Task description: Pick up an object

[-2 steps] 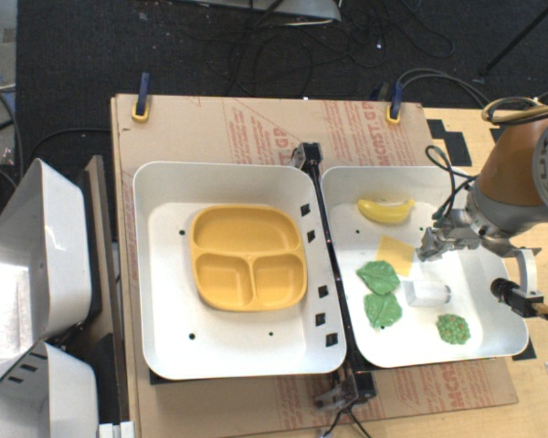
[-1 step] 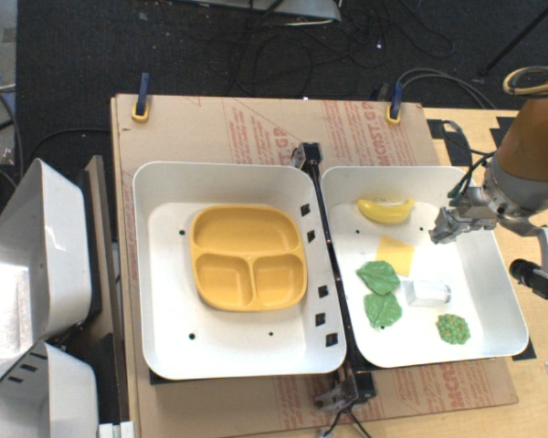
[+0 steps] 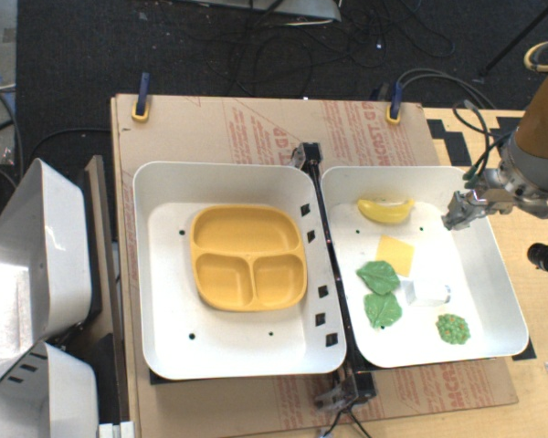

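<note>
The right bin (image 3: 493, 272) holds a yellow banana (image 3: 385, 210) at its back, a yellow cheese slice (image 3: 395, 254) below it, two green leaves (image 3: 378, 276) (image 3: 383, 309), a small clear piece (image 3: 432, 292) and a green broccoli-like clump (image 3: 453, 328) near the front right. My gripper (image 3: 458, 212) hangs over the bin's back right rim, to the right of the banana and apart from every item. Nothing shows between its fingers.
The left bin (image 3: 155, 245) holds a yellow three-compartment tray (image 3: 248, 255). A black divider (image 3: 321, 245) runs between the bins. Both bins sit on a cardboard sheet (image 3: 256, 126). White containers (image 3: 27, 254) stand off the bench at left.
</note>
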Controlling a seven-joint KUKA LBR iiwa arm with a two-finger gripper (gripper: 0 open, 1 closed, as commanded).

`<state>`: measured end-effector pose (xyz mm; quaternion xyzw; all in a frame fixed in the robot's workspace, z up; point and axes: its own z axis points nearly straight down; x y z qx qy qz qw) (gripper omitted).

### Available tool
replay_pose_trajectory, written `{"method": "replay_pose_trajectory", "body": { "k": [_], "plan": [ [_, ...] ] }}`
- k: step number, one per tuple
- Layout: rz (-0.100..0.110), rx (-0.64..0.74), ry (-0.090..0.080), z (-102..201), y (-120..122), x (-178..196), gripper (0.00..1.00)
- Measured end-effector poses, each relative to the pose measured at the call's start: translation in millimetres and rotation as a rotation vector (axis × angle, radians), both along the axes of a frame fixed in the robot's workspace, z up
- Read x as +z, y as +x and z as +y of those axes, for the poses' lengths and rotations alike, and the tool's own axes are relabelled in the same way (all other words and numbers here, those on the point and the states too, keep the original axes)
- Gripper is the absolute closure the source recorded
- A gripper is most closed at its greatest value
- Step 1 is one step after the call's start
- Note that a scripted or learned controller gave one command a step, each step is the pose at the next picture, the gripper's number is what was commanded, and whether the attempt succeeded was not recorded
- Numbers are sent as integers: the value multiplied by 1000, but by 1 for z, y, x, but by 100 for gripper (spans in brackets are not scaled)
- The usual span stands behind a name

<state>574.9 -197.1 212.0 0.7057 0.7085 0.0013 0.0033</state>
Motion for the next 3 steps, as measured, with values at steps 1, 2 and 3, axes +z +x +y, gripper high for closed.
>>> {"method": "replay_pose_trajectory", "body": {
  "k": [1, 2, 3],
  "plan": [
    [7, 4, 5, 54, 3, -6, 100],
    [7, 4, 4, 104, 13, -11, 100],
    [3, 5, 4, 159, 29, 3, 100]
  ]
}}
